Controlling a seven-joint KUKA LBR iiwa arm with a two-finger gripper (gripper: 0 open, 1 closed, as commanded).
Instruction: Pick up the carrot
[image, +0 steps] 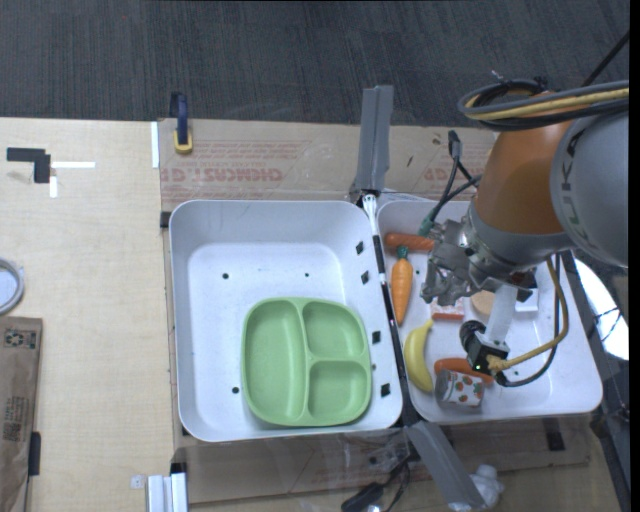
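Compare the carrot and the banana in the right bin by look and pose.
The carrot is orange with a green top; the banana is yellow. The carrot is straight and tapers downward in the view; the banana is curved. The carrot lies farther up the bin, the banana nearer its lower edge. Both lie along the left wall of the right bin, to the left of the claw.

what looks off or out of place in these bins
Nothing looks spilled or damaged. The green divided plate sits slightly askew in the left bin. In the right bin, the carrot and banana lie close along the wall nearest the left bin, near the arm.
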